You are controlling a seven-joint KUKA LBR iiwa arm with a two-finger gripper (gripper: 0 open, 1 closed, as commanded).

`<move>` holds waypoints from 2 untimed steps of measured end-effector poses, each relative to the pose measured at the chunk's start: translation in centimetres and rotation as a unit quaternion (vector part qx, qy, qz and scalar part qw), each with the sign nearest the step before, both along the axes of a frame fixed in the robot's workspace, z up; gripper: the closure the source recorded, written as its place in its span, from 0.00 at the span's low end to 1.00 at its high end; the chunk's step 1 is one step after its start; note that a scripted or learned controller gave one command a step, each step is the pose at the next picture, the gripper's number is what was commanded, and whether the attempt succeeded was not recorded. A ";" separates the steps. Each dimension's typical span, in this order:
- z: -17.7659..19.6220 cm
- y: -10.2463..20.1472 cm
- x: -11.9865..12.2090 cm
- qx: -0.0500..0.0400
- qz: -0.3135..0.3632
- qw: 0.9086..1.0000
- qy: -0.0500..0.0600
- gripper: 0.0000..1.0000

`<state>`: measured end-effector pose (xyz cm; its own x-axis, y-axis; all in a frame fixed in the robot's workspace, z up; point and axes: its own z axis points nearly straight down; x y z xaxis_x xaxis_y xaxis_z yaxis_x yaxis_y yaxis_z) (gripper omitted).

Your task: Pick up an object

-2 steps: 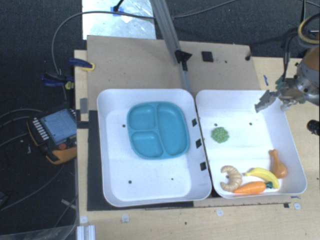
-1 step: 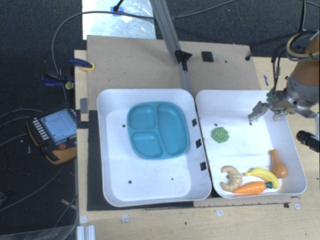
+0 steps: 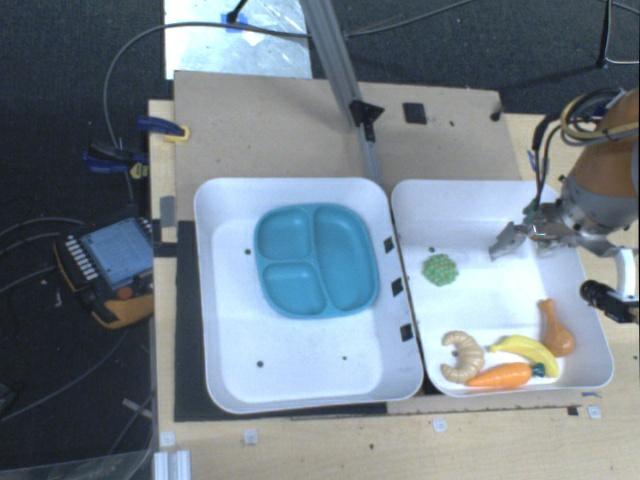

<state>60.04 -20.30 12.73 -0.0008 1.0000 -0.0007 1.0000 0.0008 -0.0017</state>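
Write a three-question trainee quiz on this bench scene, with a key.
1. True or false: the blue divided plate lies in the same bin as the toy food.
2. Which item lies nearest the pincer? A) carrot B) green broccoli piece C) croissant
3. Fill in: the banana lies just above the ____ in the camera view.

Key: 1 false, the plate is in the left bin and the food in the right bin; 2 B; 3 carrot.
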 end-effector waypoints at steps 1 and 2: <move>-4.3 0.0 0.1 0.000 0.000 1.000 -0.003 0.00; -2.9 0.0 0.4 -0.001 0.000 1.000 -0.006 1.00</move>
